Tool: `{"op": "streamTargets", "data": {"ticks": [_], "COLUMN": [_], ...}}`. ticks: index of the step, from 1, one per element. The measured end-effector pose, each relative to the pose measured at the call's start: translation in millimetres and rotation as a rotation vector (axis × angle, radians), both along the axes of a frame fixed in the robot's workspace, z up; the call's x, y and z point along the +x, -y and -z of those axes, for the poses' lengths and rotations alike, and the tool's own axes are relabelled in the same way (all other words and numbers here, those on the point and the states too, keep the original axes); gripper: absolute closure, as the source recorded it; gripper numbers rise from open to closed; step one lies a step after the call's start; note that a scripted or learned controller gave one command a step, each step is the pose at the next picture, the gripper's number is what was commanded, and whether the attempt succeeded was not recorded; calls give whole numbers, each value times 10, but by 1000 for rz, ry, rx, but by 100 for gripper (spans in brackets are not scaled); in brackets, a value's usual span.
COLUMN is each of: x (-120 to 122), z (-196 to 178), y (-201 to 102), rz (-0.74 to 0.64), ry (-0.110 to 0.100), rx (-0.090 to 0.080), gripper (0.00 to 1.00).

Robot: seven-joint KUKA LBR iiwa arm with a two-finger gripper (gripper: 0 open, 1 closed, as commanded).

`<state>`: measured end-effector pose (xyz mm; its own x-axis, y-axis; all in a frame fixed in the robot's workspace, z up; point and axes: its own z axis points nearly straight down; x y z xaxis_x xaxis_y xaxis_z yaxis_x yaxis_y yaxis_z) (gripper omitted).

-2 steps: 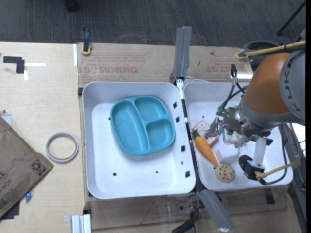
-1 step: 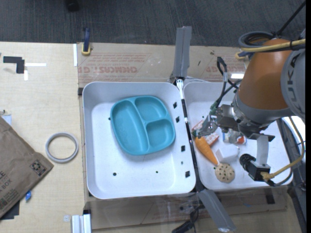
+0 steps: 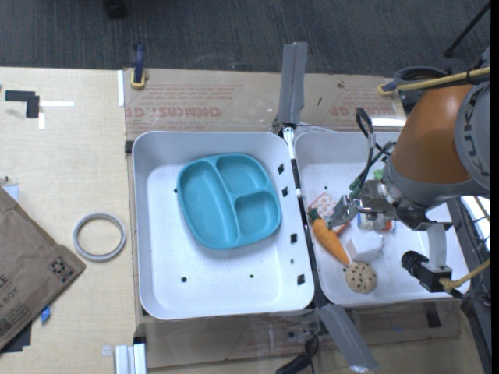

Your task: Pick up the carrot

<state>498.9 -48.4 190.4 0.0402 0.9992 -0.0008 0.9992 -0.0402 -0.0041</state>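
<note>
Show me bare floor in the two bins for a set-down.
Left bin: bare strip along the near wall below the blue divided plate, plus its left margin. Right bin: bare at the far end, under the cables. Crowded mid to near: carrot, cookie, white block, wrapper and the hand.

Even, fairly bright overhead light fills the scene; the two white bins (image 3: 148, 232) come close to washing out, with soft grey shading along their walls; the blue plate (image 3: 230, 201) casts only a faint shadow; the far floor stays dim; the orange band (image 3: 437, 142) at right shows a smooth sheen; small items near the gripper (image 3: 347, 213) look slightly soft.
</note>
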Motion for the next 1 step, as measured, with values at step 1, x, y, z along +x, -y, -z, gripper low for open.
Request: {"op": "streamTargets", "data": {"ticks": [1], "x": [29], "z": [891], "y": [469], "rz": [-201], "ry": [3], "rx": [1], "gripper": [0]}}
